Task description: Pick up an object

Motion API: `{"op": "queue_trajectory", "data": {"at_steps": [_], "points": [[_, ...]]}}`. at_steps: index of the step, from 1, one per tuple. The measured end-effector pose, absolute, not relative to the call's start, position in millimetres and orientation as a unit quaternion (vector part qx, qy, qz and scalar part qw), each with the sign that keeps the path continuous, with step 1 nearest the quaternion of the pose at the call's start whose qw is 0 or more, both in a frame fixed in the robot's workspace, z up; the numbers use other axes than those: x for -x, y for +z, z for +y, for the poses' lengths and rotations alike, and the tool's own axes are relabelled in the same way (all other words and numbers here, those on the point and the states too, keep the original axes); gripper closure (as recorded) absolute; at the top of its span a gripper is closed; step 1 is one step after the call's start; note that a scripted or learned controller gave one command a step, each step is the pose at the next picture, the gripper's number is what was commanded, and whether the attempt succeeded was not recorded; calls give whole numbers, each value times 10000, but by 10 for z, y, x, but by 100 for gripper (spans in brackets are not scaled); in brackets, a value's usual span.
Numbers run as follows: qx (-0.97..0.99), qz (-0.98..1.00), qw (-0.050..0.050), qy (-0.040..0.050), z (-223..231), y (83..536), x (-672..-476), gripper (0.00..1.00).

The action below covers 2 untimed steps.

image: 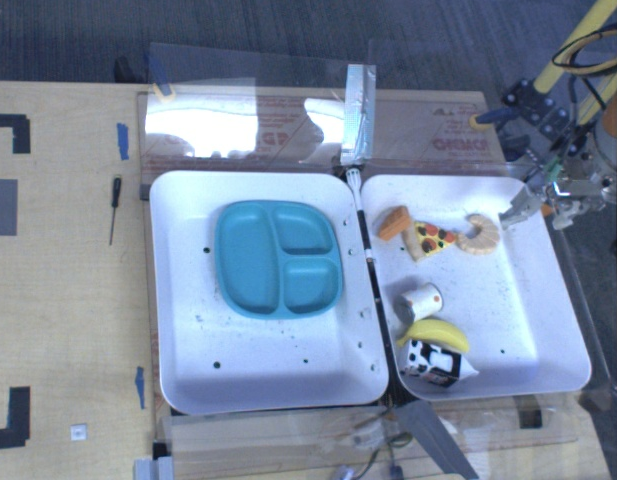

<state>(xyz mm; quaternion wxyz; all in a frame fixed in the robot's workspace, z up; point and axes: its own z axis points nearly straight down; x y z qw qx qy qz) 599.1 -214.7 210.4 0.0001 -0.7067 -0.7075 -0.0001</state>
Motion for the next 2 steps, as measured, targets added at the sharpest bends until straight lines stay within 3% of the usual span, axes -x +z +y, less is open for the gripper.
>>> {"op": "queue_trajectory", "data": {"at_steps": [1, 2], "points": [[6669, -7452, -25, -28, -1038, 899, -6561, 0], [6735, -7392, -12, -11, -1086, 867, -6193, 0]]}}
